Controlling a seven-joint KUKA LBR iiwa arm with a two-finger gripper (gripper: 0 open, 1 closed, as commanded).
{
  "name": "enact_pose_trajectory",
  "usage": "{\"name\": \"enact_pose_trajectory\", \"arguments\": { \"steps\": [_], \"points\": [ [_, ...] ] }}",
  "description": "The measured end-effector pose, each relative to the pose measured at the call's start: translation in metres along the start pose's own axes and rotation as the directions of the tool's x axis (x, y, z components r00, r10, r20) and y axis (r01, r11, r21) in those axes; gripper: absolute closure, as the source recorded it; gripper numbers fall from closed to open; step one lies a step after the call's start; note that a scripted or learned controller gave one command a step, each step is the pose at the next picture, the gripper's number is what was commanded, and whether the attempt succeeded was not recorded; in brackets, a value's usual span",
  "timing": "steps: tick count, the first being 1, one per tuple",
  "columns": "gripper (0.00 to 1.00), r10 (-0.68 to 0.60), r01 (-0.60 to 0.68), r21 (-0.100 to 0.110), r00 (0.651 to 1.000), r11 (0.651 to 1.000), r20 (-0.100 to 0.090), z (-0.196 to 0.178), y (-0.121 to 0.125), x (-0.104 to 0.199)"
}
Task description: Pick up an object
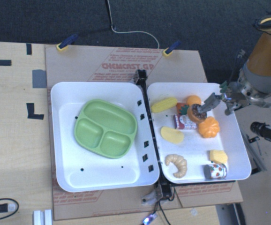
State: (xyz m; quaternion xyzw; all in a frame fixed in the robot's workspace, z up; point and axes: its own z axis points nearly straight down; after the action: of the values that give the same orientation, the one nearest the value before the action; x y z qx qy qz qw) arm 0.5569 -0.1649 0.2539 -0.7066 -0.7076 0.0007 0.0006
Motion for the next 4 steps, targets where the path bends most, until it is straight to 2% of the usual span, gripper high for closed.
{"name": "enact_pose_trajectory", "arguments": {
  "steps": [1,2,3,4],
  "points": [
    [0.0,0.0,0.0,0.004,1.0,1.0,-0.004,0.171,-0.017,0.036],
    [0.0,-0.013,0.013,-0.008,1.0,1.0,-0.006,0.065,-0.027,0.161],
    [0.0,-0.003,0.003,-0.015,1.0,1.0,-0.001,-0.121,-0.058,0.177],
    [0.0,-0.004,0.004,0.019,1.0,1.0,0.001,0.079,-0.078,0.258]
  ]
}}
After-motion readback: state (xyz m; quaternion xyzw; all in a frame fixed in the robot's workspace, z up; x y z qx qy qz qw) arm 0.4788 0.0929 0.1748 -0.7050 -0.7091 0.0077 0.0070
